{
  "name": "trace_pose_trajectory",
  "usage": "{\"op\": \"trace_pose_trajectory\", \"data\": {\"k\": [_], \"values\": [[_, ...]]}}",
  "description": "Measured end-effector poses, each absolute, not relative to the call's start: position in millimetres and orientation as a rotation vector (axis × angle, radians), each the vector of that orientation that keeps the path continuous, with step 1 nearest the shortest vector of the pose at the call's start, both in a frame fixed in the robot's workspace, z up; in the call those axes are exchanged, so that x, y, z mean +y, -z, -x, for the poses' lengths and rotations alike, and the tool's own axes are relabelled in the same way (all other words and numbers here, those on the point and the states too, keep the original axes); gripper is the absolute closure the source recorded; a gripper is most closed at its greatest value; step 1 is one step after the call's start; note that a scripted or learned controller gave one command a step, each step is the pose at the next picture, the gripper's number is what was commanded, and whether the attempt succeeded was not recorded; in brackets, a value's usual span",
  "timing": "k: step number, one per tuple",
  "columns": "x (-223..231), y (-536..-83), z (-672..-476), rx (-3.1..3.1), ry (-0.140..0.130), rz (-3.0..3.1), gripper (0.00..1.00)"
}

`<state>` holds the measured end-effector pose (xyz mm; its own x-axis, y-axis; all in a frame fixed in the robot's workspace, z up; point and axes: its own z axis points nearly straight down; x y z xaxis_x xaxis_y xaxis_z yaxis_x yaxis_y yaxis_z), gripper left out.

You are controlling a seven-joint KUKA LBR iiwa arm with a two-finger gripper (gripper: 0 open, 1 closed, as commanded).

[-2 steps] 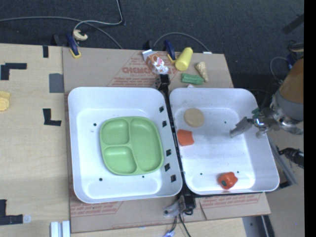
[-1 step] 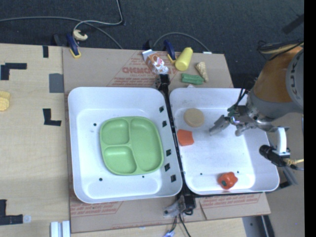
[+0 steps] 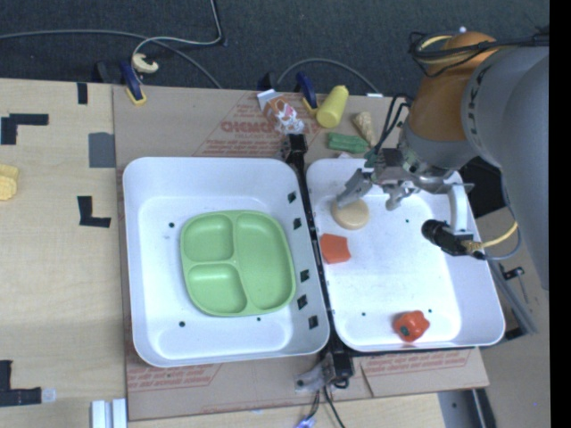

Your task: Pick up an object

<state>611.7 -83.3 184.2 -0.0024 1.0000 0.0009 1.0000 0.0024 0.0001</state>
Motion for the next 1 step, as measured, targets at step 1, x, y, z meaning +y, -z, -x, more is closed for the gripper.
{"op": "trace_pose_trajectory", "data": {"k": [1], "values": [[-106.5,-86.2,-634.5,-2.225,0.001,2.223,0.00]]}}
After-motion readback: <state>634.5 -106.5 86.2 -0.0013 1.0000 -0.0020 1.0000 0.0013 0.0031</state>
